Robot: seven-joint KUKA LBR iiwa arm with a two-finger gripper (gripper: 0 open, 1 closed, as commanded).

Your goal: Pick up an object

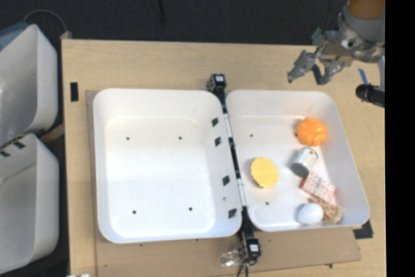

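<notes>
Gripper (312,69) hangs spread wide and empty at upper right, above the right bin (272,100). Nearest below, the orange ball (312,131) sits mid-right; being round, it could likely roll from closing fingers.

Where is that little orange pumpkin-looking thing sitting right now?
The orange pumpkin-shaped object lies in the right bin, near its far right corner, just above the small silver can.
</notes>
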